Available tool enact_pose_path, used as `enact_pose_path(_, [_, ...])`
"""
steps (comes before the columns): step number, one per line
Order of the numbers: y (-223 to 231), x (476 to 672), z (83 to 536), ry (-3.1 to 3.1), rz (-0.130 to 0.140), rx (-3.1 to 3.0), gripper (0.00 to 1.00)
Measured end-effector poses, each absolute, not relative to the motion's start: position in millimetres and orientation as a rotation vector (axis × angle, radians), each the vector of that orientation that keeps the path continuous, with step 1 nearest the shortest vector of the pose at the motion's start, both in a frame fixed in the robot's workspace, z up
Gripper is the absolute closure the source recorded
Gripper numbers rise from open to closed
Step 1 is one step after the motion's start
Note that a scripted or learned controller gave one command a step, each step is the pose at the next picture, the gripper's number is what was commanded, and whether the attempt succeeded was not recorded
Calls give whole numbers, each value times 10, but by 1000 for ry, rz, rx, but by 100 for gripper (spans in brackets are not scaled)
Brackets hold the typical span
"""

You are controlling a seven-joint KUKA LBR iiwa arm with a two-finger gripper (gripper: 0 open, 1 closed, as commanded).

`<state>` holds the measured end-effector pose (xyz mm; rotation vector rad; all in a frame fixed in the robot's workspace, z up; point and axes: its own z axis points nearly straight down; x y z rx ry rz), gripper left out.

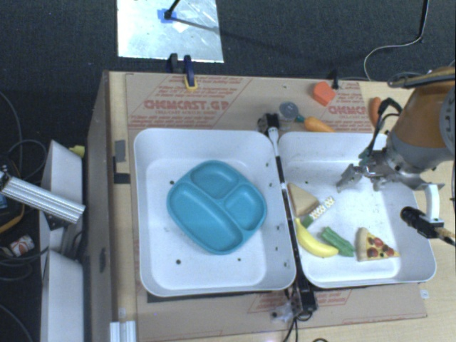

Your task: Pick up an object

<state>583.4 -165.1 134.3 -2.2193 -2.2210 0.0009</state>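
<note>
Tool (360,174) hung over the right bin (420,262), finger state impossible to tell, banana (315,239) and pizza slice (373,246) lay below

A teal plate (216,206) lies in the white bin (160,262) far left of the grey claw (365,177). Below the claw, in the other white bin (420,262), lie a yellow banana (314,240), a green pod (338,241), a tan sandwich (302,199) and a pizza slice (372,246) dotted red. Above the claw sit an orange block (323,93) and an orange carrot (316,125) on the brown, red-lettered tabletop (214,102).
</note>
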Motion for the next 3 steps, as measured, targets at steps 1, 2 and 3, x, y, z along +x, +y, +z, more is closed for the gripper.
enact_pose_path(1, [-2069, 6617, 1975, -2230, -4, -2221, 0])
enact_pose_path(2, [-1361, 5856, 1778, -2227, -1, -2217, 0])
enact_pose_path(3, [-1840, 4905, 1893, -2223, 0, -2224, 0])
